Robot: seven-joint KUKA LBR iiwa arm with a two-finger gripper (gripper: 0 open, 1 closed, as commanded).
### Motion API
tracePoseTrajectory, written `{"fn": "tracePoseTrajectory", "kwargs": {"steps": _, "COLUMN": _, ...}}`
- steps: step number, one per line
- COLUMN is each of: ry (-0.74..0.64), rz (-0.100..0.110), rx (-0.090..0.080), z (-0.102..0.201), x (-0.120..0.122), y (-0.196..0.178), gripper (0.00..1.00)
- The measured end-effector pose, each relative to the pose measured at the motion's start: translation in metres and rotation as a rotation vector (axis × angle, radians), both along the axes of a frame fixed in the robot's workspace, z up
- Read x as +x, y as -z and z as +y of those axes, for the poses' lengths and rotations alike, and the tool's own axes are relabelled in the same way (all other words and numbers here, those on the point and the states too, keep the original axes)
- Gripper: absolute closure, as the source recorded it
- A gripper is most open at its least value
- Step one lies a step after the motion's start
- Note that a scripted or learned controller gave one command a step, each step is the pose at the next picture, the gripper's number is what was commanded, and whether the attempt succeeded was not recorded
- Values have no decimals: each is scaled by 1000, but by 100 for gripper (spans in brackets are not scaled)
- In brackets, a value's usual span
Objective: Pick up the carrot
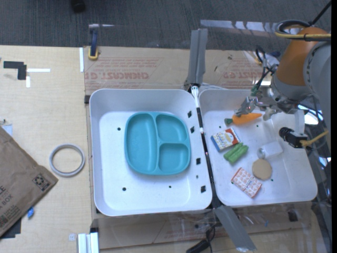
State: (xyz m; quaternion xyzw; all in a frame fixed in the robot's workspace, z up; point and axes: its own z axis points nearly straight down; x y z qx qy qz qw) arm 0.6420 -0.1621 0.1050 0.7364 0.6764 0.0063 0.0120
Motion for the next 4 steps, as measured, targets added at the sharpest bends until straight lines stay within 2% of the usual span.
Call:
{"fn": "tracePoseTrajectory", "kwargs": {"steps": 1, "ry": 91, "rz": 5, "rx": 4, "z": 28, "x": -14, "y": 2, "gripper": 0}}
{"fn": "tracePoseTrajectory", "kwargs": {"steps": 2, "ry": 51, "rz": 22, "rx": 7, "z": 32, "x": 6, "y": 11, "gripper": 0}}
{"fn": "tracePoseTrajectory", "kwargs": {"steps": 3, "ry": 49, "rz": 28, "rx": 6, "z": 31, "x": 5, "y": 3, "gripper": 100}}
{"fn": "tracePoseTrajectory", "kwargs": {"steps": 4, "ry": 31, "rz": 26, "rx": 8, "z": 103, "x": 17, "y": -87, "gripper": 100}}
